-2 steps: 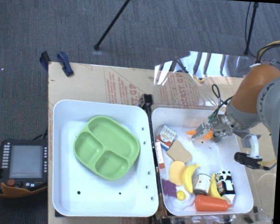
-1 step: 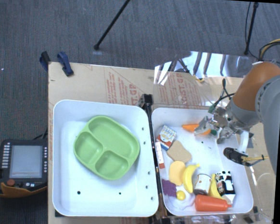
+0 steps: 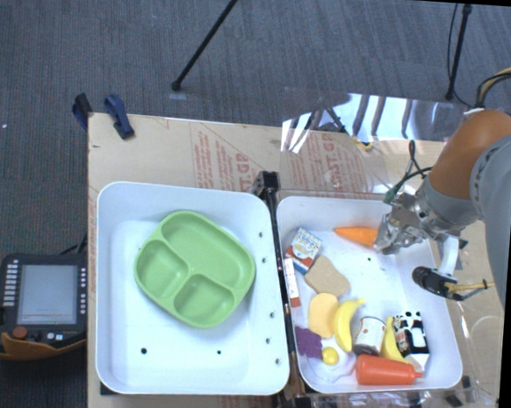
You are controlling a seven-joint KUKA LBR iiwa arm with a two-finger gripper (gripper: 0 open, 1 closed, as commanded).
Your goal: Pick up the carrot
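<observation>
We see a scene lit evenly and rather brightly from above, with only soft, short shadows under the toys. The two white bins (image 3: pixel 112 231) look nearly overexposed. Strong glare lies on a shiny transparent sheet (image 3: pixel 385 121) behind the right bin. The picture is slightly soft, and the grey carpet (image 3: pixel 92 36) looks grainy.

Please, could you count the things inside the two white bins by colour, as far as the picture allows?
Green: 1, the divided plate
Orange: 2, the carrot at the tool, and a bottle-like piece
Yellow: 3, banana, round slice, piece by the black-and-white item
Tan: 1, bread slice
Purple: 1
Mixed colours: 4
Total: 12, roughly; the pile overlaps.
</observation>
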